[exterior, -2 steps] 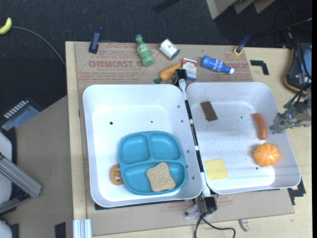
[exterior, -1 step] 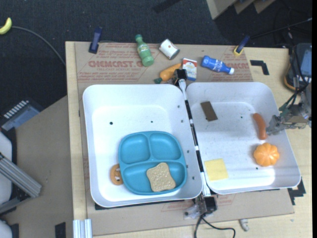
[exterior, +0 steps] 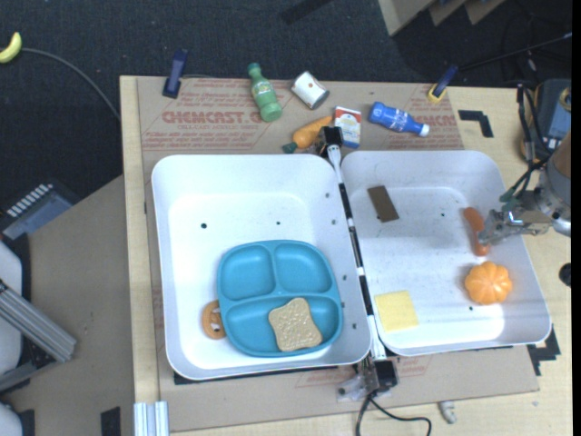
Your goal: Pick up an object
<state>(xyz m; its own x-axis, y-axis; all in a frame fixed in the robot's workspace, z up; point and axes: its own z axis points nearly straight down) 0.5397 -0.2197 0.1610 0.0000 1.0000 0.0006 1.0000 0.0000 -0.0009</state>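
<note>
- The gripper (exterior: 495,228) is being seen at the right edge of the right bin (exterior: 427,166), low over the floor of the bin.
- An orange stick-shaped toy (exterior: 473,227) is lying just beside it, maybe touching.
- Whether the fingers are wide or narrow cannot be told, because they are too small and blurry.
- A small orange pumpkin (exterior: 488,282) is sitting near, just below the stick toy.
- For a good pick, the stick toy should be straddled across its thin side, then squeezed gently.
- The bin wall is close, so bumping it should be avoided.
- A blue plate (exterior: 277,280) with toast (exterior: 294,324) is resting in the left bin (exterior: 182,243).
</note>
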